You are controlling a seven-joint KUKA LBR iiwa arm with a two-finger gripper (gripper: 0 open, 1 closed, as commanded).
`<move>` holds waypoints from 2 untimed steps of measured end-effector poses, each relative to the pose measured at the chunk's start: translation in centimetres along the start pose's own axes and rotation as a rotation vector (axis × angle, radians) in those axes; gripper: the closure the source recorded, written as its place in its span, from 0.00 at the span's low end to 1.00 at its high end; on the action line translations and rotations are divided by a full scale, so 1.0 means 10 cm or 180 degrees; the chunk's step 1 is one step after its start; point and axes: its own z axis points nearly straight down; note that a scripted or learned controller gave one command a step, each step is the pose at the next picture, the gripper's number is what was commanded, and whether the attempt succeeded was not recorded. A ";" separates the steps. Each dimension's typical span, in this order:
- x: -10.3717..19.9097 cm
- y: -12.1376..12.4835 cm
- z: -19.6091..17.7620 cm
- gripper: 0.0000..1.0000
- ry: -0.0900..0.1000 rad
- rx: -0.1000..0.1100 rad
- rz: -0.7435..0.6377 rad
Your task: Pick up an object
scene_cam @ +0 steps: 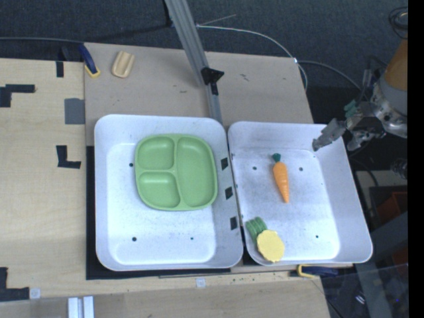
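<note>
Pincer (334, 132) at right bin's (344, 240) upper-right rim, grip state impossible to tell. Carrot (281, 179) just lower left, long axis vertical in frame, leaf end up.

arm (397, 78): cut off by the right edge; only the wrist end is visible
tool (338, 134): small and blurred against the right bin's rim; finger state cannot be told
corn (267, 240): green end partly tucked under the divider edge between the bins
desk (40, 197): cut off at left and bottom edges
pole (189, 35): top cut off by the upper edge
</note>
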 end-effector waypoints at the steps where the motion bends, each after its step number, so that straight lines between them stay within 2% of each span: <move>1: 0.00 0.00 0.00 0.00 0.0000 0.0000 -0.0001; 2: 0.04 -0.03 0.44 0.00 0.0000 0.0014 0.0003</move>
